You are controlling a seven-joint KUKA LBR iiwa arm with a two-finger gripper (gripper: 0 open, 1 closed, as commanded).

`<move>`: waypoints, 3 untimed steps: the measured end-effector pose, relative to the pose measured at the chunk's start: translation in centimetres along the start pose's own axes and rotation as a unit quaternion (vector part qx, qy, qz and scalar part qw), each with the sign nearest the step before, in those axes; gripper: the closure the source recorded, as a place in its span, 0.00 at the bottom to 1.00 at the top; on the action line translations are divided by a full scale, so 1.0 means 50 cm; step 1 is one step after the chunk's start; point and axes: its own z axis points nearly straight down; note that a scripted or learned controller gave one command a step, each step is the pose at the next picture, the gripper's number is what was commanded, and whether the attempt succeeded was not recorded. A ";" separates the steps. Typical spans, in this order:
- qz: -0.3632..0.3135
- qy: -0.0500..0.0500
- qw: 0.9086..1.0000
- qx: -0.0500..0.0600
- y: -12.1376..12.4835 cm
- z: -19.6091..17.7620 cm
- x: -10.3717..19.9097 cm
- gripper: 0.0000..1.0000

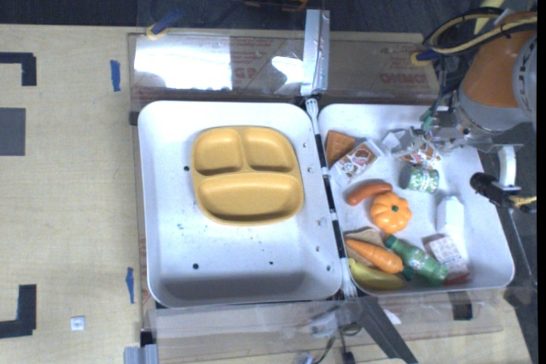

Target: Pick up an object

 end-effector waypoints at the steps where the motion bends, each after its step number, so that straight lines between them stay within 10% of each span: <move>1: 0.013 -0.005 1.000 -0.004 -0.024 -0.002 0.055 0.00; 3: -0.010 -0.003 1.000 0.001 0.000 0.000 0.042 0.00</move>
